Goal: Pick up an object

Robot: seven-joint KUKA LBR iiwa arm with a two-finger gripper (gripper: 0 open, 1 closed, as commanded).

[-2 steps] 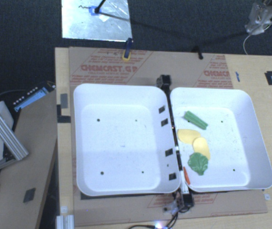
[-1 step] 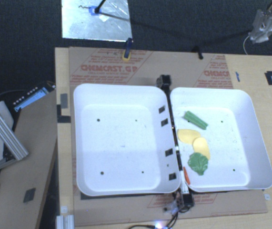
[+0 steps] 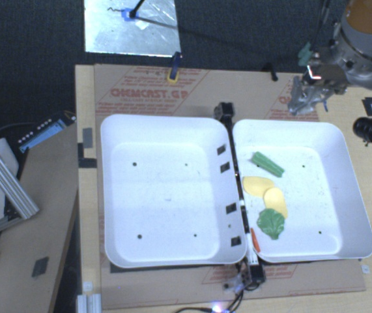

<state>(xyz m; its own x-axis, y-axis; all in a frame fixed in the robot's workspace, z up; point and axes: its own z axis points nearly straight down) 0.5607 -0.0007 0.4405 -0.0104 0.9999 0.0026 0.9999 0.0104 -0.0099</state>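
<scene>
The right bin (image 3: 342, 175) holds several small things near its left side. A green oblong piece (image 3: 267, 163) lies tilted at the top of the group. Below it sit two pale yellow rounded pieces (image 3: 257, 186) (image 3: 276, 200), touching each other. A leafy green piece (image 3: 271, 223) lies under them, and a thin orange sliver (image 3: 255, 239) rests by the bin's left wall. My gripper (image 3: 303, 102) hangs above the bench beyond the right bin's far rim, well away from all these objects, with nothing seen between its fingers.
The left bin (image 3: 120, 175) lies beside the right one, joined along a black-clipped divider (image 3: 232, 175). A shiny metal sheet (image 3: 131, 18) lies at the back. A yellow-and-blue clamp (image 3: 173, 70) stands on the cardboard behind the left bin.
</scene>
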